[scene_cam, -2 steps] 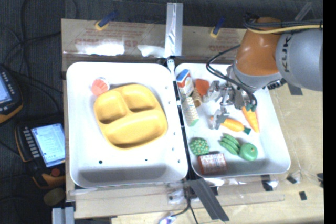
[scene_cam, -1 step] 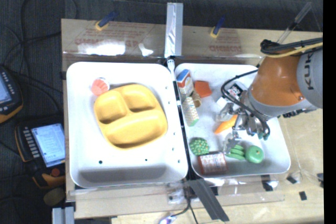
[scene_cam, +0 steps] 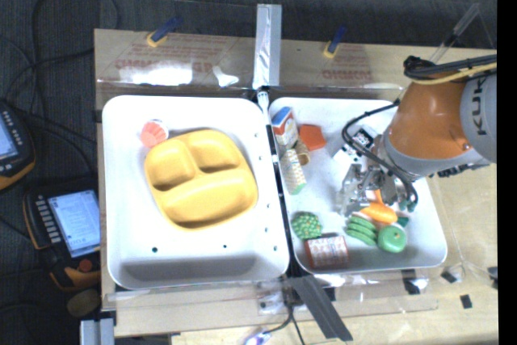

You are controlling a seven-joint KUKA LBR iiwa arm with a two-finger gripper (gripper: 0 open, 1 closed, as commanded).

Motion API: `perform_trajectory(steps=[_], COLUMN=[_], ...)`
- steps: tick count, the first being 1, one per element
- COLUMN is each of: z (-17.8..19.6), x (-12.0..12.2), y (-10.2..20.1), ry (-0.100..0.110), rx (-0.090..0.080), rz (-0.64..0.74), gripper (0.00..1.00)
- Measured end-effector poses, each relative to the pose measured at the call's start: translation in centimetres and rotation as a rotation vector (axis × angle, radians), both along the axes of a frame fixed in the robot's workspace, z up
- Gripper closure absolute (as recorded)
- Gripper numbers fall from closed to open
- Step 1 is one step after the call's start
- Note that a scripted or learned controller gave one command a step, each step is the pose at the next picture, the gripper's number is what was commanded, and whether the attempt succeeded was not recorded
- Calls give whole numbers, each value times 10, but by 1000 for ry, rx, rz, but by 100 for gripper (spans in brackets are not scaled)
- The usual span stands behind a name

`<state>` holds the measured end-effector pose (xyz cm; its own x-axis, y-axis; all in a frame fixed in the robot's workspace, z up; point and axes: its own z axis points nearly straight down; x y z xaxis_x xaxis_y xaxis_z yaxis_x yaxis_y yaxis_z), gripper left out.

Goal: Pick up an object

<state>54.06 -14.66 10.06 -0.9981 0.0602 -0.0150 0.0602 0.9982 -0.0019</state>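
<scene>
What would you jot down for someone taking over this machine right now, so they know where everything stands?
Gripper: low in the right bin, over the cluster of toy food; whether it is open or shut cannot be made out, and nothing can be seen held.
Right bin: orange carrot, green vegetables, a green round piece, a can, a small carton, an orange block.
Left bin: a yellow divided tray and a small pink thing.
Done: arm has reached the objects.
Left: grip one and lift it.
</scene>
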Motion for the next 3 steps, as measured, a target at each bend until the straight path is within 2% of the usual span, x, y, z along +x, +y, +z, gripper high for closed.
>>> perform_trajectory(steps=[1, 2, 3], z=[0, -10, 1], x=[0, -15, -13], y=[0, -8, -8], ry=[0, -2, -3], rx=[0, -1, -3], rz=[0, 74, 75], gripper=[0, 0, 100])
